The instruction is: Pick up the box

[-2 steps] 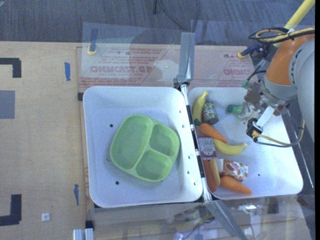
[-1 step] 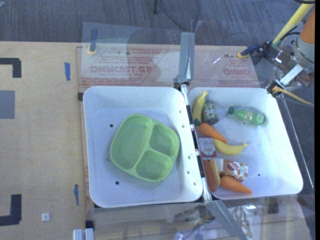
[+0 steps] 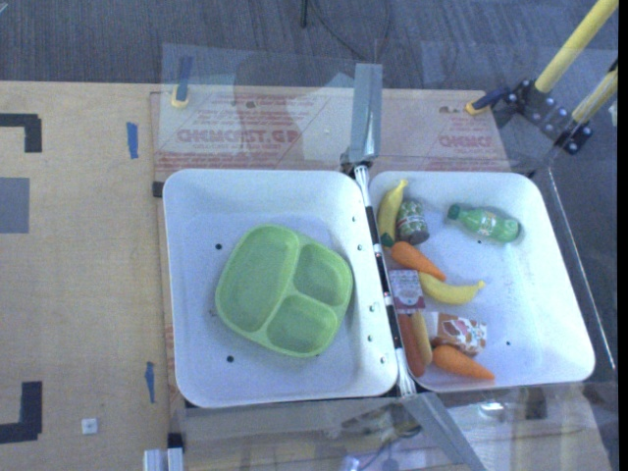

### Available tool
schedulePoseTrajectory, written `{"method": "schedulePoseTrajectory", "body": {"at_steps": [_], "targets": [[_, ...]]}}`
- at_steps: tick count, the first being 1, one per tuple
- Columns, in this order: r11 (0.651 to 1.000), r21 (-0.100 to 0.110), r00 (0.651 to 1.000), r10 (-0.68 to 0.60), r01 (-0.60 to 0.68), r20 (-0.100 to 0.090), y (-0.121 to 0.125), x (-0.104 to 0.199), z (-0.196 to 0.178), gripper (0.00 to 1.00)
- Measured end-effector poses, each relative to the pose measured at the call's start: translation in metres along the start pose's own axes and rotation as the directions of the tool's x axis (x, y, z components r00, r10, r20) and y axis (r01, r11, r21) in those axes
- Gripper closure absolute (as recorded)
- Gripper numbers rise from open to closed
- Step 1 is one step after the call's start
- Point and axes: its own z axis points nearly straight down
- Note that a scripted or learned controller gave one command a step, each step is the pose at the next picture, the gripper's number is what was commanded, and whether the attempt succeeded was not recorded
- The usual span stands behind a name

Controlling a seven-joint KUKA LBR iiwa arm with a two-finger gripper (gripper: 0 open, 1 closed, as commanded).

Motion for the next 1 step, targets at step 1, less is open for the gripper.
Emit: {"method": "schedulePoseTrajectory", "body": {"at_steps": [1], "targets": [[0.999,0.002,0.999,-0.05,0.05,0.0,-0.0402,-0.0124,0.0761,1.0]]}}
